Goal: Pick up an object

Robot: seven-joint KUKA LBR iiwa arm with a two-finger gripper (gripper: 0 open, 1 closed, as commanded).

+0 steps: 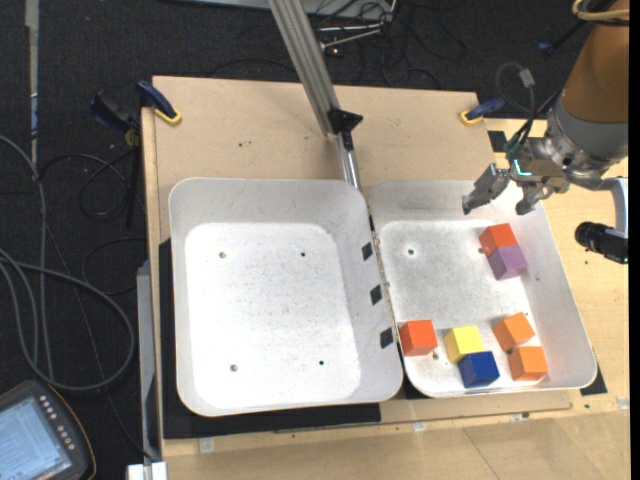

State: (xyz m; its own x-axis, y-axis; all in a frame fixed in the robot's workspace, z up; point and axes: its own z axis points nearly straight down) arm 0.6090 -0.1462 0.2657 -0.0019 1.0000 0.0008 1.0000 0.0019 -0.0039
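Note:
The right bin (pixel 440 218) holds several small blocks. An orange block (pixel 497 237) touches a purple block (pixel 509 260) near the bin's far right. Along the near edge lie an orange block (pixel 418 336), a yellow block (pixel 463 343), a blue block (pixel 479 368) and two more orange blocks (pixel 514 329) (pixel 528 363). My gripper (pixel 501 197) hangs open above the bin's far right corner, just beyond the orange and purple pair, with nothing between its fingers.
The left bin (pixel 190 268) lies beside the right one on the wooden bench (pixel 250 128). A slanted metal pole (pixel 305 48) crosses the back of the bench. Clamps sit at the far corners (pixel 160 103) (pixel 482 111).

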